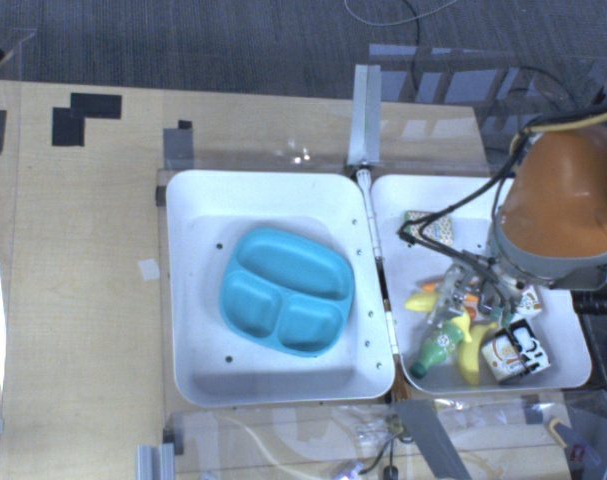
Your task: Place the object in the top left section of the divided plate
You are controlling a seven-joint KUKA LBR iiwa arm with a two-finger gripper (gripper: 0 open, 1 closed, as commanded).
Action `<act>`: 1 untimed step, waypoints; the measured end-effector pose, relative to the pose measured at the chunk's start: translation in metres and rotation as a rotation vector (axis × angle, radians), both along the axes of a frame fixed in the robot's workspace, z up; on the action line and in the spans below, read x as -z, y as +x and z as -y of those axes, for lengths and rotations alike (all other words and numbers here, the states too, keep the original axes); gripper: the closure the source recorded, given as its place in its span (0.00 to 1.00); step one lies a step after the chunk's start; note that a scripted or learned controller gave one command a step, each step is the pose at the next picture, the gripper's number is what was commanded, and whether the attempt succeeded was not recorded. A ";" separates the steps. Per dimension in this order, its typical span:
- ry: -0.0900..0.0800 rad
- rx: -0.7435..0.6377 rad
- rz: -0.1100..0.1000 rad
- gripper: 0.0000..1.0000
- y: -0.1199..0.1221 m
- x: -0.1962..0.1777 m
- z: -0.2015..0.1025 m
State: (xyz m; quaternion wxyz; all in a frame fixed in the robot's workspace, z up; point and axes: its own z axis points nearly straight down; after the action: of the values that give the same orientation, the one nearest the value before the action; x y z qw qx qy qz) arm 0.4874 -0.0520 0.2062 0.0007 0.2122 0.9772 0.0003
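Smooth matt blue plastic divided plate lies in a glossy white plastic bin; pale wood-look surface left of that bin.

Left bin: blue divided plate in the middle, open from above, bare floor all round it. Right bin: arm overhangs its right side; green bottle, yellow pieces and a white box crowd the near part, bare strip along the far-left wall.
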 end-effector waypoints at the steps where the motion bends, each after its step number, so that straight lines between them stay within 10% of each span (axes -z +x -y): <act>1: 0.000 -0.198 0.001 1.00 0.000 0.022 -0.031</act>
State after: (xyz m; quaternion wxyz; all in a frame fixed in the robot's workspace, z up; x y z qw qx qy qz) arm 0.4875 -0.0213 0.1841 0.0011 0.1143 0.9934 0.0005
